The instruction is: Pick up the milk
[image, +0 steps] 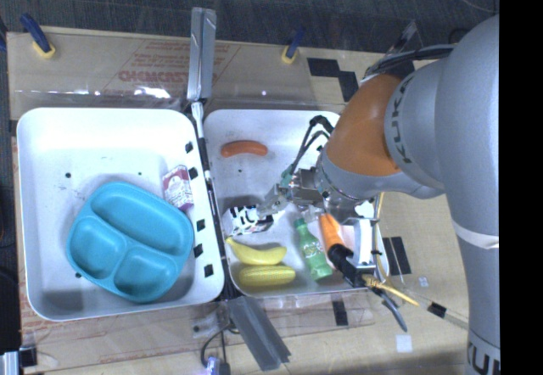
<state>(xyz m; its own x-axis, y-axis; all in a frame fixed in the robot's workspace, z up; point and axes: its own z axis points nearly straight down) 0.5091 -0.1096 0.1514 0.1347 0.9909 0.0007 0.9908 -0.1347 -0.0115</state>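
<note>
Jaws: cannot tell whether they are spread or pressed together. The gripper point(270, 207) tip is small and blurred where it meets the milk.
Gripper position: low in the right bin point(263, 123), reaching in from the right, with its tip at the milk's right side, touching or just beside it.
Milk: point(244, 216) small carton with black-and-white patches, at the left of the right bin near the dividing wall. It looks to be resting on the bin floor, not raised.
Neighbours: banana point(254, 252) just below the milk, yellow item point(265, 277) below that. Green bottle point(312, 250) and carrot point(329, 229) lie under the wrist. Sausage point(244, 148) is well apart toward the far wall.
Left bin: point(85, 131) holds a blue plate point(127, 237) and a packet point(177, 187). Neither is involved.
Done, as judged: the approach. The gripper is down at the right object.
Left, as judged: a confirmed pinch on the carton, then the lift clear of the bin. No grasp is visible, so I count none.
Risk: the banana sits close. A low or off-centre close could push the milk against the wall or catch the fruit instead.
</note>
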